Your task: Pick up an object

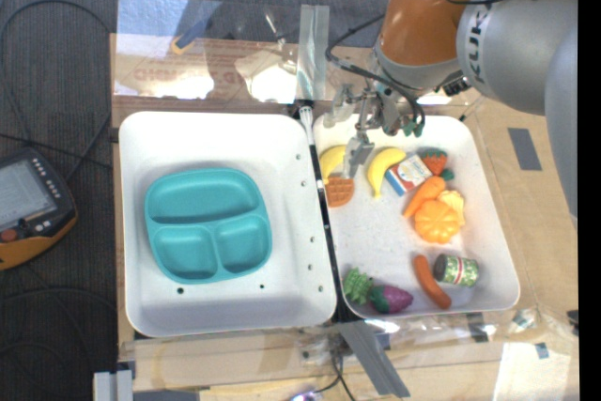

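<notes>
Camera view from above the table has the arm coming in from the right with its orange band over the back edge of the right-hand bin, and the gripper hanging down over the bin's back-left corner. Makes sense it's there: all the toy food sits in that bin, so that's where anything worth picking is. The tip looks to be right between two bananas, one banana against the divider wall and the other banana just to its right, with a brownish waffle-looking piece just in front. My guess is it's lining up on one of the bananas, but I can't say which.

Whether the fingers are spread or closed, honestly I cannot tell. The whole wrist is a tangle of metal and cables from this slant, and nothing shows clearly between the tips, so I wouldn't call anything grabbed.

Rest of the pile: a small carton, an orange pepper or pumpkin thing, a carrot-ish piece, a little can lying on its side next to a sausage, and broccoli touching something purple in the front-left corner. The left bin just holds a teal divided plate, sitting flat.

Hard to read: something red and green behind the carton is too jumbled to name. The arm's bulk runs out of frame on the right.
</notes>
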You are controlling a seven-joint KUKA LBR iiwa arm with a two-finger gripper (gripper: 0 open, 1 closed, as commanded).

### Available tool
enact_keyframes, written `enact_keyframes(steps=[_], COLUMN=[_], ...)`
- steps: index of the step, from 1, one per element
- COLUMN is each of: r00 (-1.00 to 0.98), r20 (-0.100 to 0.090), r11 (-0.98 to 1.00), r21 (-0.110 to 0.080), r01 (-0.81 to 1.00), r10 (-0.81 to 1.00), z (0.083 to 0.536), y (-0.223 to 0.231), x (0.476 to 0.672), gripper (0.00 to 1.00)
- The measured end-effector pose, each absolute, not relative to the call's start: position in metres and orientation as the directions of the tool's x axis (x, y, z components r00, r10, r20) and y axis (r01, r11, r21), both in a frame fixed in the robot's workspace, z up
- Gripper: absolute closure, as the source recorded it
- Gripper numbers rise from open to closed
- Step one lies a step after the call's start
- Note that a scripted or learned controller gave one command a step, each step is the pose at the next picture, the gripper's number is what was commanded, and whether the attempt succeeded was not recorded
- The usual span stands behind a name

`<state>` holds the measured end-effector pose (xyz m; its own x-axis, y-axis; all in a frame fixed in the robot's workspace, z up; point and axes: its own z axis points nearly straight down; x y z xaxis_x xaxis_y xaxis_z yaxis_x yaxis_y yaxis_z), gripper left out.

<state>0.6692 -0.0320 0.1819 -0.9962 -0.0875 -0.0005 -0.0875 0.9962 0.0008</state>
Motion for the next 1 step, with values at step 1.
enact_keyframes(steps=[1], r00=[-0.996], r20=[0.001], r11=[0.996], r21=[-0.001], r01=[-0.084], r10=[-0.084], z=[0.1817], y=[-0.0841], x=[0.6372], gripper=[0.0])
